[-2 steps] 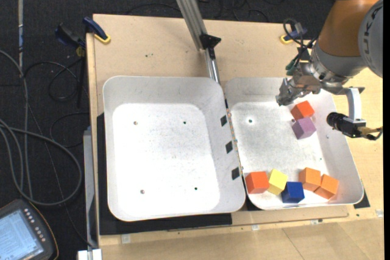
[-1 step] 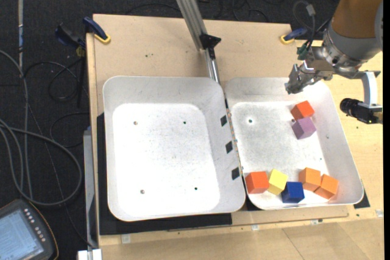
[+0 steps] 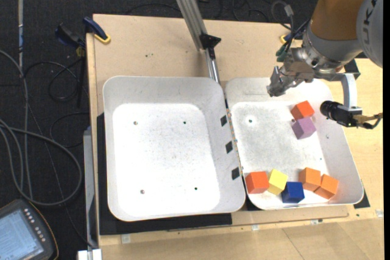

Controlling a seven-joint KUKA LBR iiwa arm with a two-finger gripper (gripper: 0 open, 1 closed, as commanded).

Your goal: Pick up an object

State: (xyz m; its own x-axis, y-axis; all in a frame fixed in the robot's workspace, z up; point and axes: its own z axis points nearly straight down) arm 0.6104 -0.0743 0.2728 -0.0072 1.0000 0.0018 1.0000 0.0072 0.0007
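Arm reaching in from three o'clock, claw [image 3: 275,87] over the right bin's [image 3: 261,203] twelve o'clock rim, its grip impossible to tell; orange cube [image 3: 301,110] touching purple cube [image 3: 303,127] nearby; orange, yellow [image 3: 277,181], blue [image 3: 293,192] cubes along six o'clock; left bin [image 3: 116,149] at nine o'clock on the worktop [image 3: 146,45]

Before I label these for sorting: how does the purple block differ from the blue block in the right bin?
The purple block is pale lilac; the blue block is deep and saturated. The purple one lies in the bin's far half, right beside an orange block; the blue one sits by the near rim, between a yellow block and other orange blocks. The purple block is nearer the gripper. Both are small cubes resting in the right bin.
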